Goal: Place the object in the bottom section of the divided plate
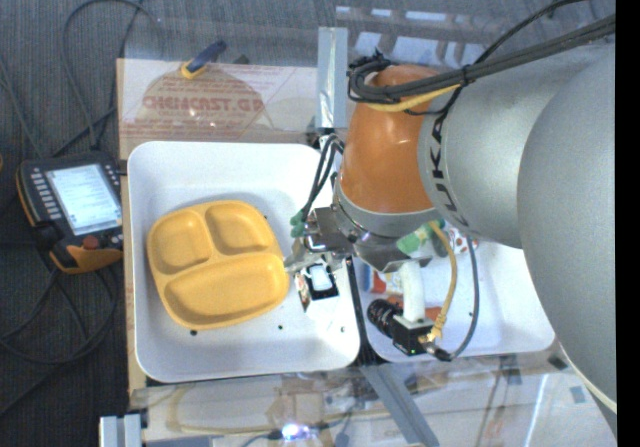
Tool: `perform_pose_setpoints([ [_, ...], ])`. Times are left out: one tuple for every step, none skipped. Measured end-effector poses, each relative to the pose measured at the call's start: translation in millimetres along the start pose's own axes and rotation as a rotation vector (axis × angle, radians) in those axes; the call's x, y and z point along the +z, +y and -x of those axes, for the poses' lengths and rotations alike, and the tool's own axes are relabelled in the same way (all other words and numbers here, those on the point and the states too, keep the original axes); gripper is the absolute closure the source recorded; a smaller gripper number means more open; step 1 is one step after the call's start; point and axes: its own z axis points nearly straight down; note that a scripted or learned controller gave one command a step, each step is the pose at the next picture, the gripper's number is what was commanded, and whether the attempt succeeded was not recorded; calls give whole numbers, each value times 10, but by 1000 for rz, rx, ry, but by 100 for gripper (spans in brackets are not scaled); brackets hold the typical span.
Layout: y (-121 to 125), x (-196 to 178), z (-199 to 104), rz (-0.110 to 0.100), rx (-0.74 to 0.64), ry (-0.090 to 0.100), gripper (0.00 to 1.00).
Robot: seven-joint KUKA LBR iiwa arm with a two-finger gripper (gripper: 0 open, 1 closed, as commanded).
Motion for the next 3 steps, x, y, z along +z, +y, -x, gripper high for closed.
perform_pose_setpoints([
  [590, 231, -143, 1, -188, -1, 100],
  [592, 229, -143, 1, -188, -1, 0],
  [55, -127, -652, 1, -315, 0, 0],
])
